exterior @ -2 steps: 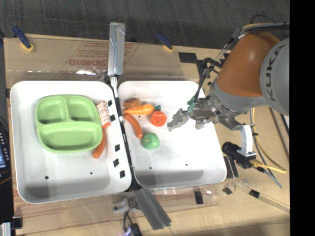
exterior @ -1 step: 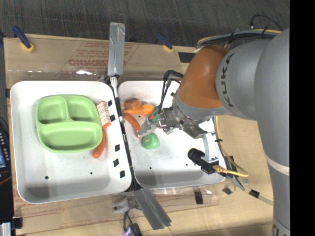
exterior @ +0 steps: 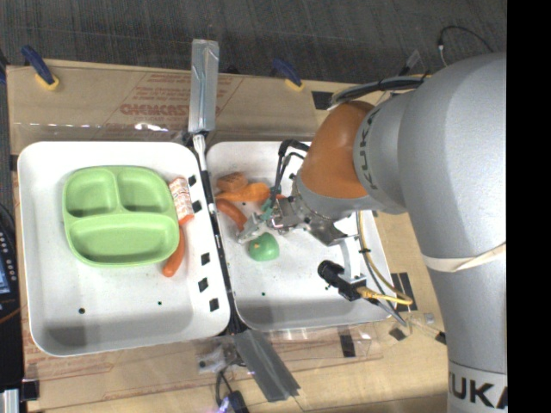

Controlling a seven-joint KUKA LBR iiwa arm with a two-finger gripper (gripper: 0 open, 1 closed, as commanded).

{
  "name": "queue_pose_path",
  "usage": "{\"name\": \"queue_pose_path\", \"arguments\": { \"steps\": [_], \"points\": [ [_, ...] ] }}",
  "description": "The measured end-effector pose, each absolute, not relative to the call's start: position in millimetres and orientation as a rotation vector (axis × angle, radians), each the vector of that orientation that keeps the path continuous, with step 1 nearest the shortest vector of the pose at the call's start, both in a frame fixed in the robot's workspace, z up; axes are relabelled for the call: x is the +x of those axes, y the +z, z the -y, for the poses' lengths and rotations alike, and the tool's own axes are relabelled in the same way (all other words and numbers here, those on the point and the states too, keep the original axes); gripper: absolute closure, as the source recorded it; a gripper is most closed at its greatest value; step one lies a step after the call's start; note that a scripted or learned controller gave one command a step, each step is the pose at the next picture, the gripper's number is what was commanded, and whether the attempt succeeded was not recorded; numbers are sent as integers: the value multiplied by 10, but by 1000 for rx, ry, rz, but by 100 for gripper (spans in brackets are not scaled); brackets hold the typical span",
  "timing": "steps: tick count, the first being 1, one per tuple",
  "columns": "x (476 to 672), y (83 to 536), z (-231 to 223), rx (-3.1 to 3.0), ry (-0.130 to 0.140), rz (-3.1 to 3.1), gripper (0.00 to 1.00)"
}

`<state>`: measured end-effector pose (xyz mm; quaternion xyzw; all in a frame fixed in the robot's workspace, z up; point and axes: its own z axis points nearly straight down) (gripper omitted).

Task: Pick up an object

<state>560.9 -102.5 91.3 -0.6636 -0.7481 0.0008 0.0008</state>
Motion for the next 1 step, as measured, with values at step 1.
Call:
{"name": "queue_pose_path", "arguments": {
  "steps": [1],
  "points": [
    [5603, 1001, 1025, -2077, 6, 2352, 100]
  ]
}}
